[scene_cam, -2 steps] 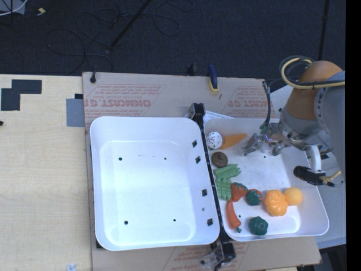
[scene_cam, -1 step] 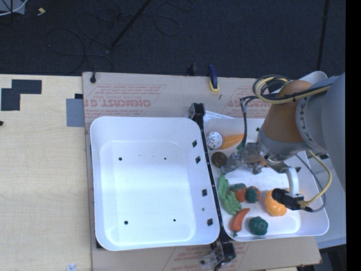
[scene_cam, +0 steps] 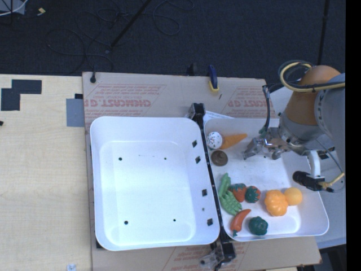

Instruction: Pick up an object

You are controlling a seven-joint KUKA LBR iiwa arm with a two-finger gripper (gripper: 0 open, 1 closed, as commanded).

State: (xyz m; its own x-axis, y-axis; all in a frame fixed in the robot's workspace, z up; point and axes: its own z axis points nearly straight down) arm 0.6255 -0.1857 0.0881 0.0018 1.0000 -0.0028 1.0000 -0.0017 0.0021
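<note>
The right bin (scene_cam: 307, 226) holds several toy foods. An orange carrot (scene_cam: 233, 139) and a white speckled ball (scene_cam: 214, 139) lie at its far left, with a brown round piece (scene_cam: 219, 158) just below them. Green bean pods (scene_cam: 227, 193), a red-and-green piece (scene_cam: 245, 193), a red chili (scene_cam: 240, 219), a dark green broccoli (scene_cam: 258, 226), an orange pepper (scene_cam: 276, 202) and a small orange fruit (scene_cam: 293, 196) crowd the near half. My gripper (scene_cam: 252, 149) hangs over the bin's upper middle, right of the carrot, with its fingers spread and nothing between them.
The left bin (scene_cam: 101, 151) sits beside the right one, divided from it by a black clamp strip (scene_cam: 204, 168). Cardboard (scene_cam: 141, 97) lies beneath both bins. The arm's grey and orange body (scene_cam: 310, 109) covers the right bin's far right corner.
</note>
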